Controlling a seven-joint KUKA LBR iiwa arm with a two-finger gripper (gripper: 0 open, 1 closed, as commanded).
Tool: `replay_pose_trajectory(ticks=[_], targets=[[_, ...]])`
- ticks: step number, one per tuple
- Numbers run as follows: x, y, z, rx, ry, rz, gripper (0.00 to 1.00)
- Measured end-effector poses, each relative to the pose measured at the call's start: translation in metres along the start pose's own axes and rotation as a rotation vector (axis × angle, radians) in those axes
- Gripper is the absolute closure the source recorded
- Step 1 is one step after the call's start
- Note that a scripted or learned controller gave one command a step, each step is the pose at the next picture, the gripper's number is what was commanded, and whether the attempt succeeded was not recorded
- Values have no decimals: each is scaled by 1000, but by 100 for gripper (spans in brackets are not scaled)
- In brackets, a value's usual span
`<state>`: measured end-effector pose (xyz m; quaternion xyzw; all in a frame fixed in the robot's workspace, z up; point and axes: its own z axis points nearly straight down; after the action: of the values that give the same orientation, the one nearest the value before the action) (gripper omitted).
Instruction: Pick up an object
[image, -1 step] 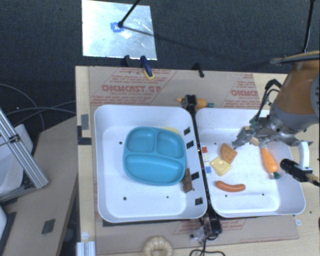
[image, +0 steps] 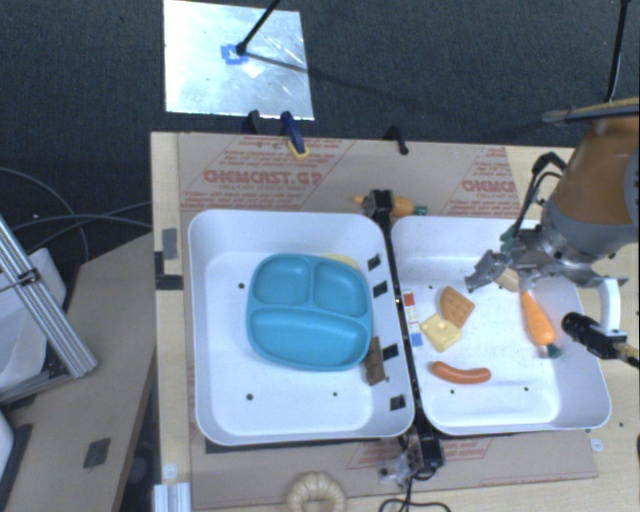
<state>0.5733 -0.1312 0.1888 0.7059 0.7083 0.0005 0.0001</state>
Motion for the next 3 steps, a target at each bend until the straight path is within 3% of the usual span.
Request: replay_pose_trajectory(ticks=[2,3], targets=[[-1,2,106,1,0,3,0],[-2,2,94,-2,-1,3,100]])
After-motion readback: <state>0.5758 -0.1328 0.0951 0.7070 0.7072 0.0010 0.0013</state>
